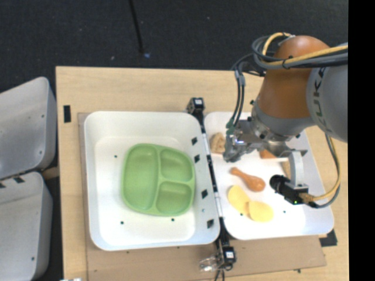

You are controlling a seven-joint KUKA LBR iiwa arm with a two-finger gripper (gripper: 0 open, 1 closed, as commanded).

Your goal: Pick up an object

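Seemingly gripper hovers beside tan object.

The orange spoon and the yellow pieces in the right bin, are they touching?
Apart. Camera view shows bare white bin floor between the orange spoon and the yellow pieces.
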